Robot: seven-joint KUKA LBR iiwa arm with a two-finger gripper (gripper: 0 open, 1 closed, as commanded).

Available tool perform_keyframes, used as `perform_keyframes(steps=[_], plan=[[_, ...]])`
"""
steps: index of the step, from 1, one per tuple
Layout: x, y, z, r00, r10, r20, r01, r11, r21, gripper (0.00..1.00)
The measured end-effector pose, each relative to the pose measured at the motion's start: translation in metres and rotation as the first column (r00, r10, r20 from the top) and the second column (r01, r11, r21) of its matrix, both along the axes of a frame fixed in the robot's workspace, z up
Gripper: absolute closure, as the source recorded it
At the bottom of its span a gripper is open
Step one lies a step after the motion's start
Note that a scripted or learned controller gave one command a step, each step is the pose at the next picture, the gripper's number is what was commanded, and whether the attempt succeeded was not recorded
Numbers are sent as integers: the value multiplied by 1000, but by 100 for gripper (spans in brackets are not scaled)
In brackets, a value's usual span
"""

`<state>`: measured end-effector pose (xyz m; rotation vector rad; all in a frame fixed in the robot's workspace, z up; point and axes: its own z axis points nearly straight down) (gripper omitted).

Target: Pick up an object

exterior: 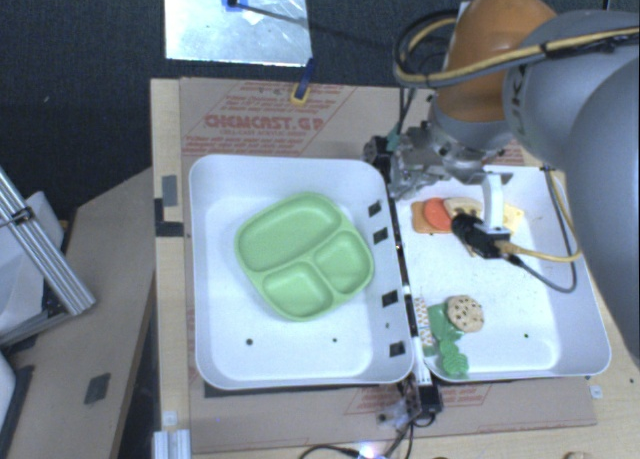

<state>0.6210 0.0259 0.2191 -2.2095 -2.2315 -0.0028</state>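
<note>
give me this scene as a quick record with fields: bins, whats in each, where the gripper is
left bin: green plate with three compartments, lying flat near the middle
right bin: orange-red round piece and yellow piece at the far end; cookie and green piece at the near left
gripper: over the right bin's far left corner, beside the orange-red round piece
held object: cannot tell
task state: no object seen lifted

The arm (pixel 580 77) partly covers the yellow piece (pixel 514 215).
</note>
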Motion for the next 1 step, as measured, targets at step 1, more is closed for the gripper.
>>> perform_keyframes(steps=[1], plan=[[0, 41, 12, 1000, -1, 2, 1, 1000, 0, 100]])
